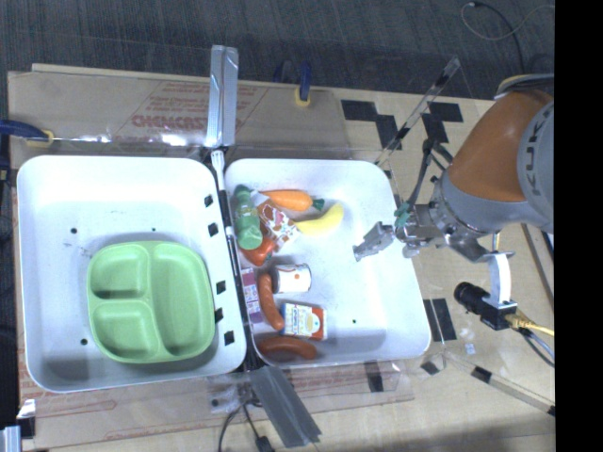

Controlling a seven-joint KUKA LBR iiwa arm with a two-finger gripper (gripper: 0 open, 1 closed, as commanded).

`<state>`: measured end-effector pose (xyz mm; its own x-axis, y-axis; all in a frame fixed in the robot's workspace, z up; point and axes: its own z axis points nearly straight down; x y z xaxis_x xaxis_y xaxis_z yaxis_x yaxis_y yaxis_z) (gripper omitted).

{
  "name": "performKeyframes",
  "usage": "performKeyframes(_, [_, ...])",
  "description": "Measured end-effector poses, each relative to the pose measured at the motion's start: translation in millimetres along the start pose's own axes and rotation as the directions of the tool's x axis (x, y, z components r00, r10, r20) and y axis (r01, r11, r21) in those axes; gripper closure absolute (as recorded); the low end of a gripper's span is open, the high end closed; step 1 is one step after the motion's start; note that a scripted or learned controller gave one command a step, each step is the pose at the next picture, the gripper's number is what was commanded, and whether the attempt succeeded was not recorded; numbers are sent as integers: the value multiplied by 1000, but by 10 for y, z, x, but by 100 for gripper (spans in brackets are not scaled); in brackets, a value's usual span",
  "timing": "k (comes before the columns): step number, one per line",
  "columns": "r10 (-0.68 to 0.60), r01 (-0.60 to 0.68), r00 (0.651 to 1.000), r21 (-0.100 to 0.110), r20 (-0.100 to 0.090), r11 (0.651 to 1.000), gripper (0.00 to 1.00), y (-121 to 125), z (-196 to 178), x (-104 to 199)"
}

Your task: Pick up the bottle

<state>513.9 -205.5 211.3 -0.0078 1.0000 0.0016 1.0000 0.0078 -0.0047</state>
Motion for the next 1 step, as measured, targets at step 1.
performKeyframes(1, [245,-245,969,-1,0,969,0,-174,1209,709])
